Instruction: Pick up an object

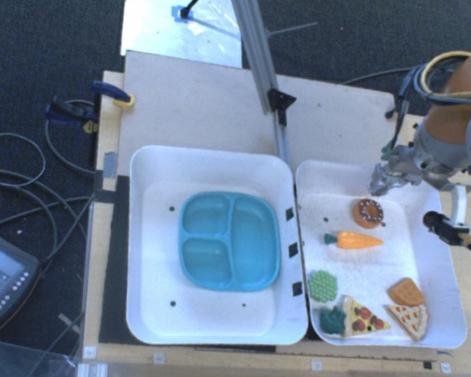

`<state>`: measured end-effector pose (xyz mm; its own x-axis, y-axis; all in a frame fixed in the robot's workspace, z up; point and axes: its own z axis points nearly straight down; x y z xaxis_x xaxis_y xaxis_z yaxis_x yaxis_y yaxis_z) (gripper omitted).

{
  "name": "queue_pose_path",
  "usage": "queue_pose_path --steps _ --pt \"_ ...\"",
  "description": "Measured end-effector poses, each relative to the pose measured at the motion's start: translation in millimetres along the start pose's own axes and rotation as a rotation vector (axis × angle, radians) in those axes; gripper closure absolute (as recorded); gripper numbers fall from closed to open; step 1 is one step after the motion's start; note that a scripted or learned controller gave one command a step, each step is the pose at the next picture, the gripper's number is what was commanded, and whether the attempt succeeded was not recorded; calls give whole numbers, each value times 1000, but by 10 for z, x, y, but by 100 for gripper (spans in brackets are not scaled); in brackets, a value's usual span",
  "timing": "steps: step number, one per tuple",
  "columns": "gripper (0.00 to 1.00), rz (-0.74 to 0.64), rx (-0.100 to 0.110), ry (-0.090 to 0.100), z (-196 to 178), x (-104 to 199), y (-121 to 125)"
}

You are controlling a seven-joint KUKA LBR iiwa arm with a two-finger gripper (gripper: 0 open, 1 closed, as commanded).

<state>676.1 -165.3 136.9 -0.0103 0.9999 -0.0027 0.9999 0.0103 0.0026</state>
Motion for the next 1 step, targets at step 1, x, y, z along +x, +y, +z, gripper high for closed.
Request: queue_pose_path --steps 1 --pt "100 1 -6 1 -584 96 -4"
